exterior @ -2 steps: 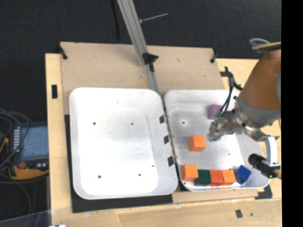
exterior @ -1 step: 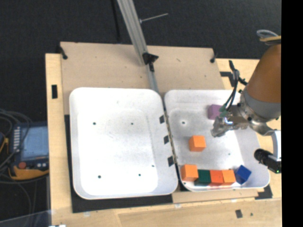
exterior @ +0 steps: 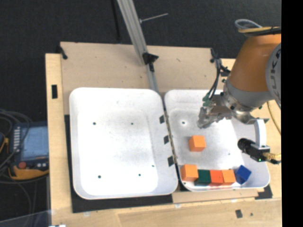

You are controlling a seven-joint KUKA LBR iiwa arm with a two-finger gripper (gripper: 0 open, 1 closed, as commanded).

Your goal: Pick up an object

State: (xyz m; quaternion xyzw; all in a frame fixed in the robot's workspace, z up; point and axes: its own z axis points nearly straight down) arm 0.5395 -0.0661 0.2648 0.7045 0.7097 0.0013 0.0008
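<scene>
An orange cube (exterior: pixel 197 143) lies alone near the middle of the right bin (exterior: pixel 176 103). Along that bin's front wall sits a row of blocks: an orange one (exterior: pixel 190 172), a dark green one (exterior: pixel 204 177), two more orange ones (exterior: pixel 222 176) and a blue one (exterior: pixel 243 173). My gripper (exterior: pixel 204 120) hangs over the right bin, just up and slightly right of the lone orange cube, with nothing seen between its fingers. The grey and orange arm (exterior: pixel 255 70) covers the bin's far right part.
The left bin (exterior: pixel 78 126) sits beside the right one. A slanted metal rail (exterior: pixel 135 30) runs from the top down to the gap between the bins. A handheld controller with cables (exterior: pixel 26 150) lies off the bench at the left.
</scene>
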